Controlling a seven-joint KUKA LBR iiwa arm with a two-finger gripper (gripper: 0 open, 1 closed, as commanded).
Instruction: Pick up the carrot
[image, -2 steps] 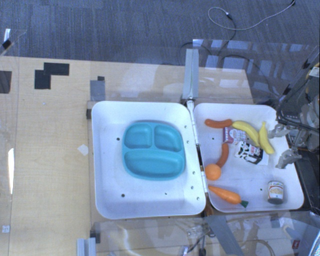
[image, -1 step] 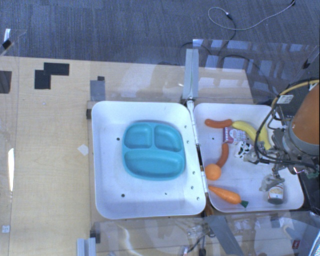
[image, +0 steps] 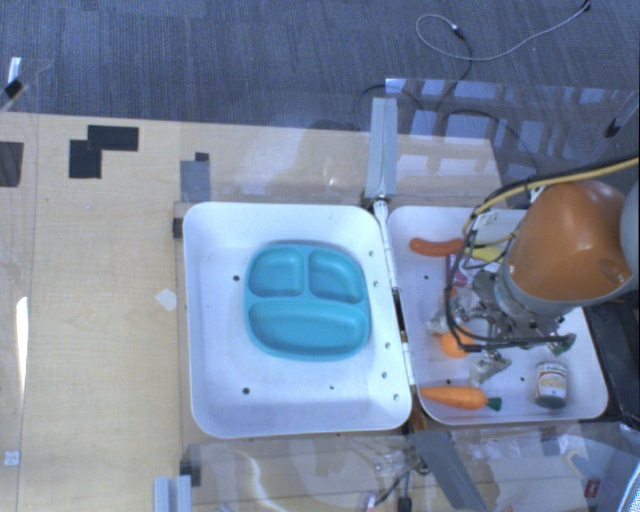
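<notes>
Camera view, looking down at a slant on a pale wooden bench (image: 90, 300) that carries two shallow white bins side by side. Left bin (image: 215, 390): holds a blue divided plate (image: 306, 302) with three compartments, two small ones toward the far edge and one long one toward the near edge; the plate lies flat near the middle of the bin. Right bin (image: 585, 395): holds several small things. The carrot (image: 455, 397), orange with a green end pointing right, lies on its side near the bin's near-left corner, close to the front wall and apart from the arm. A red-orange sausage-shaped piece (image: 435, 245) lies near the far-left corner of the same bin. A small round orange thing (image: 452, 345) sits beside the wrist, partly hidden by it. A small can (image: 551, 383) with a pale label stands near the near-right corner.

Arm: the grey arm with its orange band (image: 570, 240) reaches in from the right and hangs over the middle of the right bin. The gripper (image: 487, 366) points down toward the bin floor, just above and to the right of the carrot; nothing can be seen between its fingers, and whether the jaws stand apart or together cannot be told from this angle. Cables (image: 470, 300) loop around the wrist.
</notes>
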